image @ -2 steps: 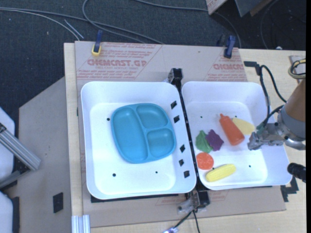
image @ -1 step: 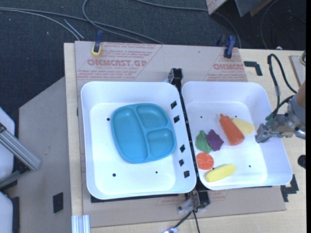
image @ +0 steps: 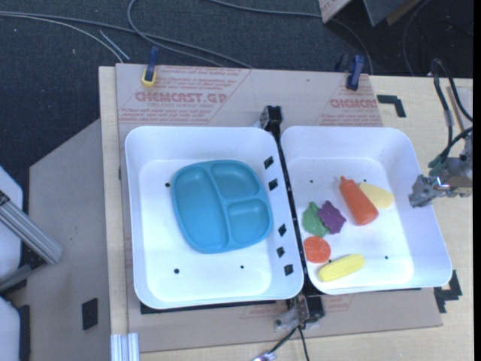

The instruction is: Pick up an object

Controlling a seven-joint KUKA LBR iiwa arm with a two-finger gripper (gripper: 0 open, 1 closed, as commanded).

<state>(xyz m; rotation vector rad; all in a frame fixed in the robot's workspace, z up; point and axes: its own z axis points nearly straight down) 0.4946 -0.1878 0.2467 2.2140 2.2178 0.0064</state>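
Note:
Several toy foods lie in the right bin (image: 409,160). An orange carrot-like piece (image: 358,200) sits against a yellow lemon-shaped piece (image: 377,195). Left of them are a purple grape bunch (image: 331,216) and a green piece (image: 313,221). A red-orange round slice (image: 316,250) and a yellow corn cob (image: 341,266) rest near the bin's front. My gripper (image: 422,192) hangs at the bin's right rim, apart from all the toys and with nothing seen in it.
The left bin (image: 150,149) holds a blue divided plate (image: 221,204). A black divider strip (image: 279,194) runs between the bins. Two clamps (image: 150,72) (image: 355,72) pin a cardboard sheet at the back. Cables hang by the right edge (image: 451,111).

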